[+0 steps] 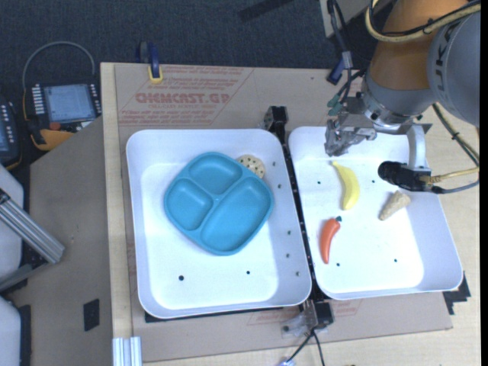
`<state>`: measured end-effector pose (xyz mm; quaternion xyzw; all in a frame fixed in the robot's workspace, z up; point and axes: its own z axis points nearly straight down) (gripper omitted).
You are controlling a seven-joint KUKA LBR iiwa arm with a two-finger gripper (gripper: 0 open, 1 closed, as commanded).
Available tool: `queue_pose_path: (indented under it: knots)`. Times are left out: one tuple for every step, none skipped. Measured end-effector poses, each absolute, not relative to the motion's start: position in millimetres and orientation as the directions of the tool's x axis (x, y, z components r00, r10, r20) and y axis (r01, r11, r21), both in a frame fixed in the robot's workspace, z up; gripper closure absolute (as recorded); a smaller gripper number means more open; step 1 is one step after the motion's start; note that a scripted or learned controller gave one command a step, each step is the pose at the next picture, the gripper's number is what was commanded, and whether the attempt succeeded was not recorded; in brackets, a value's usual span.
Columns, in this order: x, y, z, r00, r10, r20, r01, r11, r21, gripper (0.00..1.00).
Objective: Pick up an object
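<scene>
My gripper hangs over the far left part of the right bin, just above the top end of a yellow banana. Its fingers point down and nothing shows between them. Below the banana lies an orange-red chili pepper. A beige wedge-shaped piece lies to the right of the banana. The arm's orange band rises behind the gripper at the upper right.
The left bin holds a blue divided plate, with a cookie tucked at its far right edge. A black sensor and cables stick out beside the wrist. Cardboard lies under both bins.
</scene>
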<state>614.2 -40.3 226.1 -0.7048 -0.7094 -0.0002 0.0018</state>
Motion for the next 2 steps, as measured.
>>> queue_pose_path:
  knots:
    - [610.4,5.0,225.9,-0.005,1.0,0.002,1.0,0.005,-0.003,1.0]
    - [613.2,60.3,214.8,-0.006,1.0,0.003,1.0,0.006,-0.004,1.0]
